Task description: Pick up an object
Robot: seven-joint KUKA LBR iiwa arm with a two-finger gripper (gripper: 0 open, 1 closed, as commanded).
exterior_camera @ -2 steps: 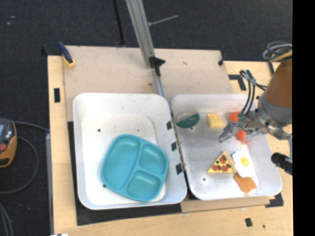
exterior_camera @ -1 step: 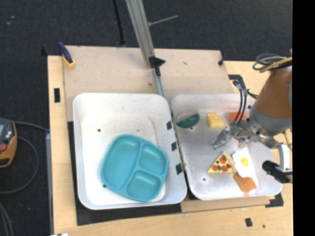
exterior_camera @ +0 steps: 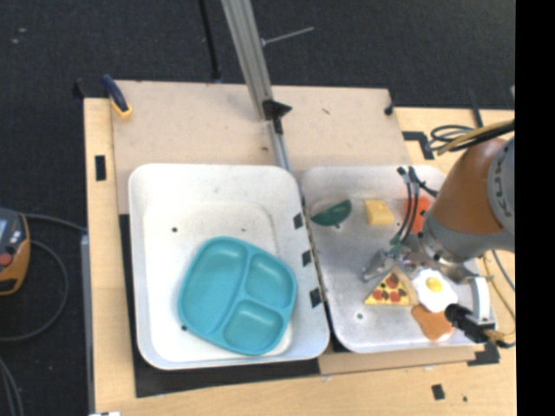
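1. Here the arm (exterior_camera: 473,202) reaches from the right down into the right bin (exterior_camera: 347,189), its pincer (exterior_camera: 379,267) low over the bin floor; whether it is apart or together, I cannot tell.
2. A pizza slice (exterior_camera: 389,291) lies just below the pincer, a fried egg (exterior_camera: 434,289) to its right.
3. A yellow block (exterior_camera: 378,212) and a green piece (exterior_camera: 331,213) sit above it.
4. A blue plate (exterior_camera: 238,295) rests far left in the left bin (exterior_camera: 173,198).

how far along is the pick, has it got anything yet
Early stage. Done: the arm has reached over the right bin. In hand: the tool sits low beside the pizza slice, nothing visibly held. Left: grasping and lifting; the fried egg and yellow block lie untouched.
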